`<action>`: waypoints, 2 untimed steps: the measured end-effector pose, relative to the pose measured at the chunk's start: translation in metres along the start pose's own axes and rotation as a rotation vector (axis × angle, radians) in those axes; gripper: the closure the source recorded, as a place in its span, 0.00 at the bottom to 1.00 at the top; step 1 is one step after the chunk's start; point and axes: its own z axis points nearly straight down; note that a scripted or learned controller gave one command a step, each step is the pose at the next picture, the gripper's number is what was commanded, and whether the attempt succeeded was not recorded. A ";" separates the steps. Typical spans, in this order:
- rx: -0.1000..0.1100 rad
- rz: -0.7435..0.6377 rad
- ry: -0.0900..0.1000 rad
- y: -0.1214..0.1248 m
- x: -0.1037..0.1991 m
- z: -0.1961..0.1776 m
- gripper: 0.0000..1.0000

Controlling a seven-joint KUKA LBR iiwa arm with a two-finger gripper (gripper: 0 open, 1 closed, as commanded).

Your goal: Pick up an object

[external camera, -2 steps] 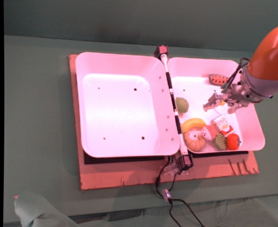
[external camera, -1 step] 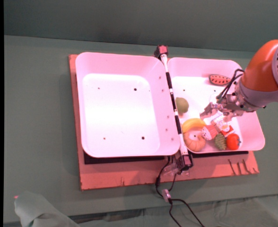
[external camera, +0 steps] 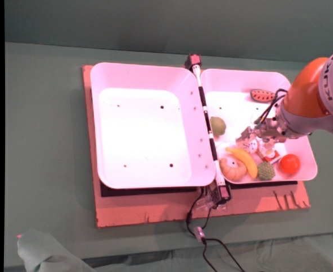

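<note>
Two-finger metal gripper (external camera: 250, 136) low in right-hand white plastic bin (external camera: 234, 103), right of frame centre; finger spread impossible to tell. Just below: yellow toy banana (external camera: 244, 159), tan croissant (external camera: 233, 168), green bumpy ball (external camera: 265, 171), red-orange ball (external camera: 290, 163).

I work in what looks like a robotics lab. Two white bins (external camera: 149, 123) sit on a brown board (external camera: 155, 211) over a plain green bench (external camera: 42, 123), with loose cables (external camera: 203, 234) and toy food (external camera: 243, 160) as test pieces.
</note>
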 end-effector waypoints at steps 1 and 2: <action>-0.005 -0.002 -0.001 0.002 0.000 0.002 0.00; -0.011 0.001 -0.003 0.004 -0.001 -0.011 1.00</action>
